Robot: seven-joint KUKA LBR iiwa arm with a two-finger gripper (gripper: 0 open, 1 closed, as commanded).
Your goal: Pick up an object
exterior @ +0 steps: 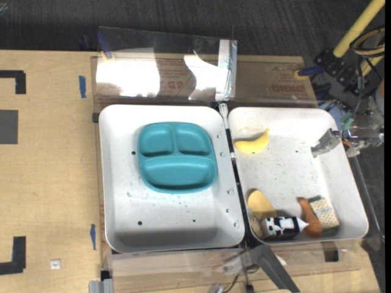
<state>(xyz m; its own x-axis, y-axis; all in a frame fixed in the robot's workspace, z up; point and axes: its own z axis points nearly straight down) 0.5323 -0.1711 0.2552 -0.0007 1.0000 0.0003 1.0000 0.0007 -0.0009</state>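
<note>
The right bin holds several small objects. A yellow banana lies near its back left corner. Along the front wall sit a yellow rounded piece, a black-and-white toy, an orange-brown piece and a tan checked block. My gripper hangs at the bin's right side, over the back right part of the floor, well apart from every object. Nothing shows between its fingers.
The left bin carries a teal divided plate in its middle. A clear plastic sheet stands behind the bins. Cables and a yellow pole crowd the upper right, beside the arm.
</note>
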